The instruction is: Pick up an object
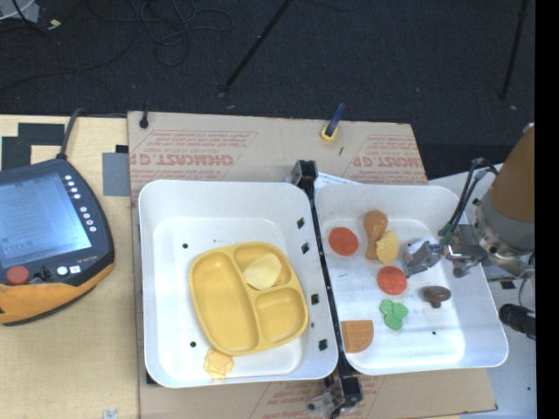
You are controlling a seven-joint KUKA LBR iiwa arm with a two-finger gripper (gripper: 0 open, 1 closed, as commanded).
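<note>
The right bin (476, 343) holds several small toy foods. A red disc (343, 241) lies at its left, with a brown drumstick (376, 230) and a yellow piece (387, 249) beside it. Below them are a red tomato (392, 279), a green broccoli (394, 313), a brown mushroom (435, 296) and an orange toast square (356, 334). My gripper (421, 257) reaches in from the right and hovers just right of the yellow piece, above the tomato. I see nothing held in it.
The left bin (166, 234) holds a yellow divided tray (223, 308) with a pale yellow piece (262, 273) in its upper compartment. Another small yellow piece (218, 365) lies by the bin's front wall. A teach pendant (48, 234) sits at the far left.
</note>
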